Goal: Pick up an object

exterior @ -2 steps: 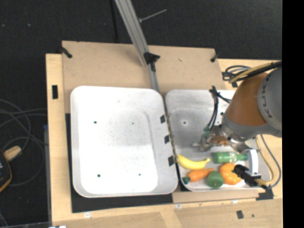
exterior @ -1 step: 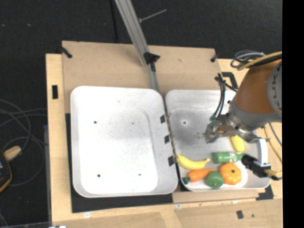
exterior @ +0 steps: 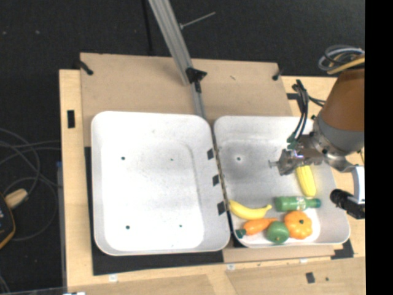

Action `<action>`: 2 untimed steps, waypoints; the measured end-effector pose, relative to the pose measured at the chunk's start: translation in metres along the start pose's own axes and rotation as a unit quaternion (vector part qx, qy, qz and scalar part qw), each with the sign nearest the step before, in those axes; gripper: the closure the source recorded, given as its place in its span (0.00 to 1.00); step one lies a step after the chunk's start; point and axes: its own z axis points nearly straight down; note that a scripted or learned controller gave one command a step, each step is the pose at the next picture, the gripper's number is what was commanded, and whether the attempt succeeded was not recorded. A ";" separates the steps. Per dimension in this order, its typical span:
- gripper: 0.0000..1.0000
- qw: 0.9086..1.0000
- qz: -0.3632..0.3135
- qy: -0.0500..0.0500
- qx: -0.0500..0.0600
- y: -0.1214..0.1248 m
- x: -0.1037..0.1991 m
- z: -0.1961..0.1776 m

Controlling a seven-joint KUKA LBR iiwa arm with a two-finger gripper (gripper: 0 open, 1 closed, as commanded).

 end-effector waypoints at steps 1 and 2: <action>1.00 1.000 0.000 0.000 0.000 0.001 -0.001 -0.053; 1.00 1.000 -0.002 0.001 0.002 0.019 0.050 -0.054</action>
